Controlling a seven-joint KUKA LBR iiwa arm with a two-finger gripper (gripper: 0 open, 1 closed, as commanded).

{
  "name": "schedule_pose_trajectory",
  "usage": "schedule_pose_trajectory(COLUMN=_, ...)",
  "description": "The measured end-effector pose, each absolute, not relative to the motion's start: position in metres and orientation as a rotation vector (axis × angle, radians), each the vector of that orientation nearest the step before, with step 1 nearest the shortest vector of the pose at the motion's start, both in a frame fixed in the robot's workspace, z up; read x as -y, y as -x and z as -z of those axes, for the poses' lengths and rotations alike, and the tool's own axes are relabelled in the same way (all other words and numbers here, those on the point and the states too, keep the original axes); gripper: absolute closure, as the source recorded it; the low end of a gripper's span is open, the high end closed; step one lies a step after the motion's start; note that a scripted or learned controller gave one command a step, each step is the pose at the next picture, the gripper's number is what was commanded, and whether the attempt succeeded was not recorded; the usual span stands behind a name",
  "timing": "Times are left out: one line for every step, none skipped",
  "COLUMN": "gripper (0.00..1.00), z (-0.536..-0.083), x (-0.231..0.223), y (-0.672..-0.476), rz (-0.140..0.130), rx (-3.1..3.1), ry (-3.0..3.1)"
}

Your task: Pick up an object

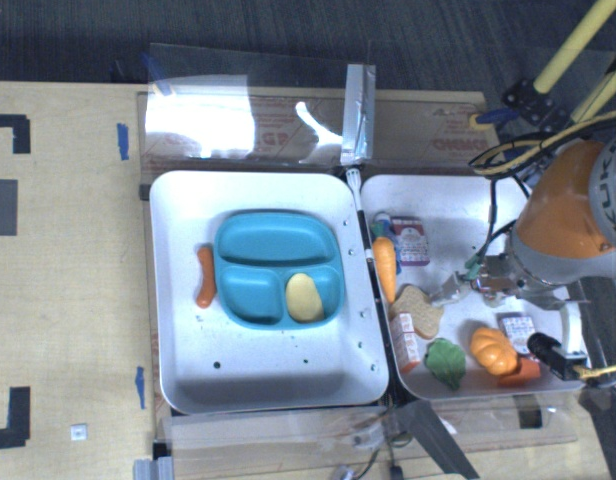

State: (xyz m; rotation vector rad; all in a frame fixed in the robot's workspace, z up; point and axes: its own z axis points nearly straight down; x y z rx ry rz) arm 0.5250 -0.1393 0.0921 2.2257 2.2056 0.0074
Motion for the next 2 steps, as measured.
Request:
schedule_pose_trajectory(gripper=0.00, z=-0.091, x=0.099, y=-0.538, rz=-0.012, rx=-2.209, ry=-2.213)
schedule_pose_trajectory(gripper=0.00, z=-0.101, x=0.115, y=-0.546, rz=-0.002, rx=-2.390, ry=-2.035)
